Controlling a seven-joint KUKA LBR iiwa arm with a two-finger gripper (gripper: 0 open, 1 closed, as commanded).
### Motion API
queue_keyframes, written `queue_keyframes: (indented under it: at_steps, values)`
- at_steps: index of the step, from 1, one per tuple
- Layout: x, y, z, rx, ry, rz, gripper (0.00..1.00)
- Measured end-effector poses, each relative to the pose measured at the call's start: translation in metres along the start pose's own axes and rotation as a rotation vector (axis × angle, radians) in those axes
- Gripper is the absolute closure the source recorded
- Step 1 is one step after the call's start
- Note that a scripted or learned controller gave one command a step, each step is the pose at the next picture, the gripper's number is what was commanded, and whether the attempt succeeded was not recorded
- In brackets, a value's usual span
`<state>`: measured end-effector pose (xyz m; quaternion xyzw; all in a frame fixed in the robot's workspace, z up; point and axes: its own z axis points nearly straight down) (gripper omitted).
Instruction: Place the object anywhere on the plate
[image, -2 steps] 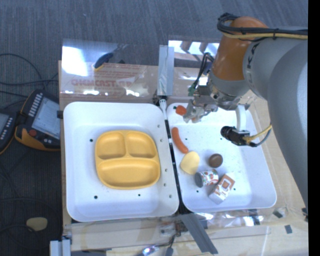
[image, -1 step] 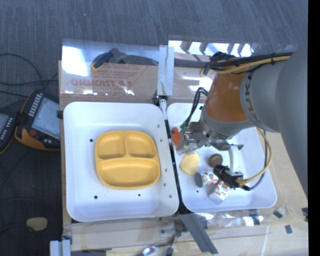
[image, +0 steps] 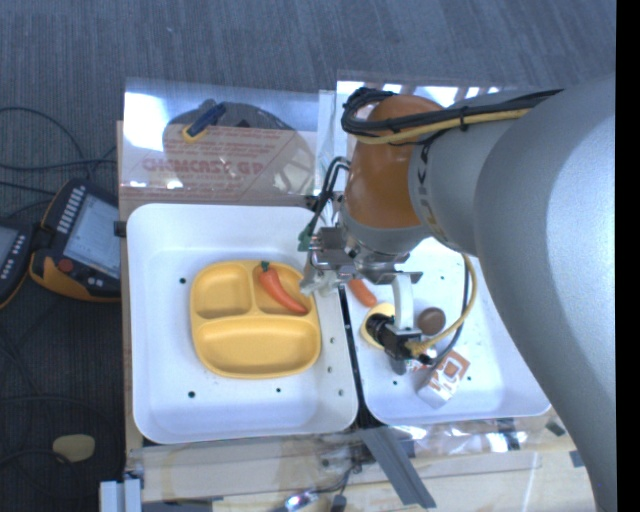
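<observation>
My gripper hangs over the seam between the two bins; whether it is open or closed I cannot tell. The left bin holds a yellow divided plate, and the carrot lies in its upper right compartment (orange, green-tipped). The right bin holds a second carrot, a brown ball and a small carton. My wrist hides part of that bin.
</observation>
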<state>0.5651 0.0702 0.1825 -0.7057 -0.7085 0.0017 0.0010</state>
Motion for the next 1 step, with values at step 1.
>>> queue_keyframes:
  at_steps: [1]
  values:
    - [-0.0002,0.0,0.0,0.0,0.0,0.0,0.0]
